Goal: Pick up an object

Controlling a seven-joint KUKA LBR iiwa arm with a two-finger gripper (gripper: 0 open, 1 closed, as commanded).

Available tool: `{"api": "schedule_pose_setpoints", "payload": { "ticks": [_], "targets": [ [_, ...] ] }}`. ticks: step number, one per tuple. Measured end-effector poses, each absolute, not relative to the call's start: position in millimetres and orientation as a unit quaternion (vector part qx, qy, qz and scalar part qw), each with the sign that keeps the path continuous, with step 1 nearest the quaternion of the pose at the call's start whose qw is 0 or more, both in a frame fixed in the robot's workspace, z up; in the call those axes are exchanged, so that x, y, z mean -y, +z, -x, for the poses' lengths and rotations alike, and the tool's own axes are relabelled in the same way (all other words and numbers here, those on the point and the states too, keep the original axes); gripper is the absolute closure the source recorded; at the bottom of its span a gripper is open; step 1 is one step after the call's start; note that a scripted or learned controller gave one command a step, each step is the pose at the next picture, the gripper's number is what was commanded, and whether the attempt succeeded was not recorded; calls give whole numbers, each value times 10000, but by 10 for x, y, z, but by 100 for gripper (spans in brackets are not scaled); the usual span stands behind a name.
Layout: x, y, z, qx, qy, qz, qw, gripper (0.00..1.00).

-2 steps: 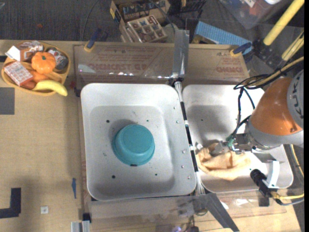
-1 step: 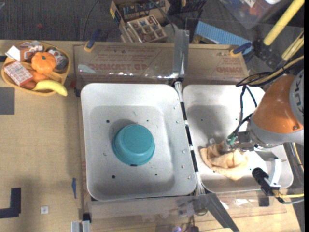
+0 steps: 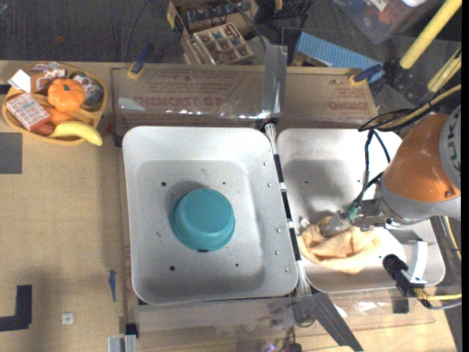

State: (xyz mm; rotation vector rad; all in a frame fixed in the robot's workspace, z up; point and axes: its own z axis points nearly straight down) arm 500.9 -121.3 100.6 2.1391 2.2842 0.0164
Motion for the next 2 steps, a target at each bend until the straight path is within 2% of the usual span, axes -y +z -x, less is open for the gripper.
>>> {"api": "schedule_pose_setpoints", "payload": {
  "ticks": [1,2],
  "targets": [
    [1237,1100,-5008,-7282,54,-6853,75,100],
    [1237,1102,-5009,-7282,55,-6853,76,0]
  ]
}}
